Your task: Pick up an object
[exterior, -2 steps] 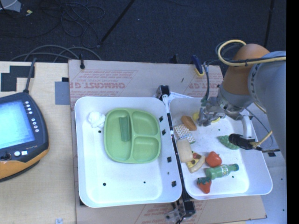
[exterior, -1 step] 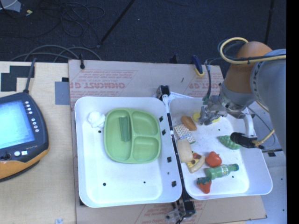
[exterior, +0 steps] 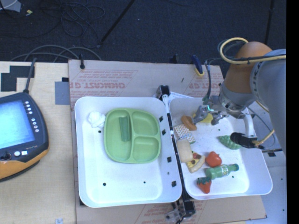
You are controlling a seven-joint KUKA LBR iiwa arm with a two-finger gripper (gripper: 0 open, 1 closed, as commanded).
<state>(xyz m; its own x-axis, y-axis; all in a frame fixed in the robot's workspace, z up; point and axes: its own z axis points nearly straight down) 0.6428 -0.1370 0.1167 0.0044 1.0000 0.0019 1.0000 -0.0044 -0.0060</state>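
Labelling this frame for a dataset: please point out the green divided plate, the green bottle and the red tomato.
green divided plate (exterior: 140,148): camera view, lower right compartment.
green bottle (exterior: 219,171): camera view, middle of its body.
red tomato (exterior: 213,159): camera view, centre of its skin.

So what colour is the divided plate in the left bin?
Light green plate, clear in the camera view.

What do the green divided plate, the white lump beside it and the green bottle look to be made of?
Green divided plate: likely moulded plastic, with a matte, even colour and smooth raised dividers.
White lump: seems soft, like crumpled tissue or cloth, with an irregular puffy outline; too small to tell which.
Green bottle: probably a plastic toy, slightly glossy, with a lighter band around its middle.
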